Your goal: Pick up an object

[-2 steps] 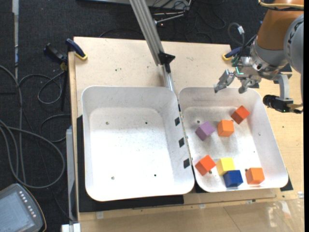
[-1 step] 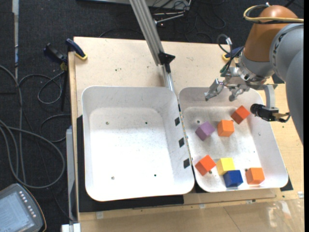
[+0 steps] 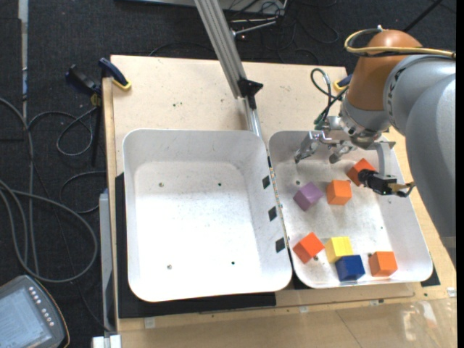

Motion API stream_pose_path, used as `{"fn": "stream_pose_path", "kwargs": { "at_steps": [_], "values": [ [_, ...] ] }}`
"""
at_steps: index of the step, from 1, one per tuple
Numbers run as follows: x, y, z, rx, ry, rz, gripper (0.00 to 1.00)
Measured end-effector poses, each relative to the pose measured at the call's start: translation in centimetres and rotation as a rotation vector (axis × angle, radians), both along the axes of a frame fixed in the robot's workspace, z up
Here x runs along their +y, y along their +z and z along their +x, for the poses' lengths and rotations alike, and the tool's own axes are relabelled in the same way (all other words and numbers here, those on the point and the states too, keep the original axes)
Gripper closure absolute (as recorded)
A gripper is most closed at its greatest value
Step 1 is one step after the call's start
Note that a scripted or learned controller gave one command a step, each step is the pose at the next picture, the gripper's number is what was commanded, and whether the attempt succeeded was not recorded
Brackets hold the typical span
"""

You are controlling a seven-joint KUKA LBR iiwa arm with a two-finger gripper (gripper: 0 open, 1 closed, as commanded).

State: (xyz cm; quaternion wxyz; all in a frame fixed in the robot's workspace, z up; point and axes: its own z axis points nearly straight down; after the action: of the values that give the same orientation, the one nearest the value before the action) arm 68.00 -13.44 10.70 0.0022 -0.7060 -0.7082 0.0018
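Far left there's a grey pendant [image 3: 25,317] on the dark floor with black cables [image 3: 43,194] looping around it. A clamp with blue and yellow handles [image 3: 98,78] sits on the bench's top left corner. Next comes the left bin [image 3: 145,151], plain white with just some dark specks on its floor. A silver rail [image 3: 221,38] runs down at a slant and ends where the two bins meet.

The right bin [image 3: 417,256] has all the blocks. A purple cube [image 3: 307,195] sits near the middle, with an orange cube [image 3: 338,192] just beside it to the right. Along the near edge there's another orange cube [image 3: 309,246], then a yellow cube [image 3: 338,248] touching a blue cube [image 3: 349,267], then an orange cube [image 3: 383,263] near the corner. One more orange block [image 3: 359,171] sits at the far right side, partly under the arm hardware.

The gripper [image 3: 324,149] hangs over the far end of the right bin, above the purple cube and apart from it. The fingers look spread, with nothing between them. The grey arm [image 3: 428,114] with its orange band [image 3: 378,67] comes in from the right.
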Motion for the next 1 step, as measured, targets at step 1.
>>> {"fn": "stream_pose_path", "kwargs": {
  "at_steps": [1],
  "values": [
    [0.06,-1.22,0.0,-0.004,0.001,-0.001,0.0]
  ]
}}
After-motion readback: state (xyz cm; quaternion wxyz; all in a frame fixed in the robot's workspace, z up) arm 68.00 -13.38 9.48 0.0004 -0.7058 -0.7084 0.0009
